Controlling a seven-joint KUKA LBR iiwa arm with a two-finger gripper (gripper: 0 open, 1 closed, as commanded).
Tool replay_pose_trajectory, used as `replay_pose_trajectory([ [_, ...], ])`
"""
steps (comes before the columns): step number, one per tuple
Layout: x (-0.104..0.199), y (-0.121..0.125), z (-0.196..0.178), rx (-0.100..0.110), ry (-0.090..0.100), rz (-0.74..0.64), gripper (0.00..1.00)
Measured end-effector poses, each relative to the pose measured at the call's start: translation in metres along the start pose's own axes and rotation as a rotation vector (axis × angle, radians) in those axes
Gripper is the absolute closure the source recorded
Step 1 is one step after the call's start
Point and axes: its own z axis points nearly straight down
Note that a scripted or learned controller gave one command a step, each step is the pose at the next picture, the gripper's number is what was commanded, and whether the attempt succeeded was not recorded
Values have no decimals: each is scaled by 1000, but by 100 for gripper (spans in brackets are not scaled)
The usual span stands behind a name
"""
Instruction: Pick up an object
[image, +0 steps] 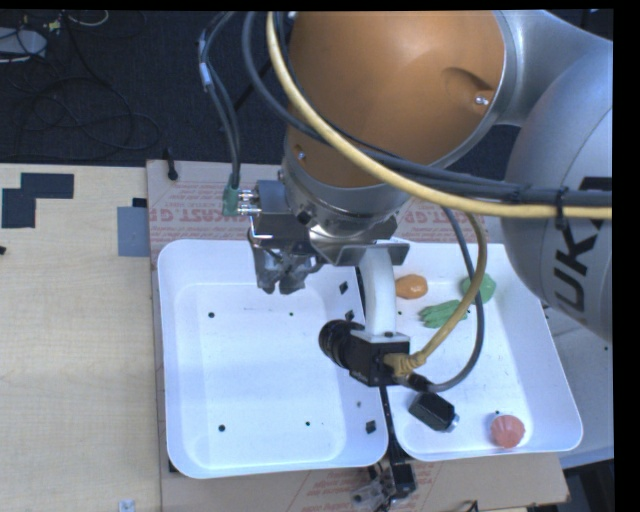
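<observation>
Orange piece (411, 287), green piece (455, 305) and pink lump (507, 430) lie in the right bin (560, 400), the gripper (283, 272) hangs over the left bin (200, 400), spread or closed I cannot tell, so best it crosses over and centres squarely above one before dropping.

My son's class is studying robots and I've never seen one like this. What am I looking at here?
This is one camera fixed above a bench, looking down at a slant. The big grey and orange shape is a robot arm reaching in from the right. Its gripper hangs over the left white bin; I can't tell whether it holds anything. The right bin holds an orange piece, a green piece and a pinkish ball.
</observation>
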Motion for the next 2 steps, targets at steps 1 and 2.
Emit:
replay_pose_trajectory([
  [1,-2,19,133,4,-4,4,100],
  [2,-3,20,126,-6,2,6,0],
])
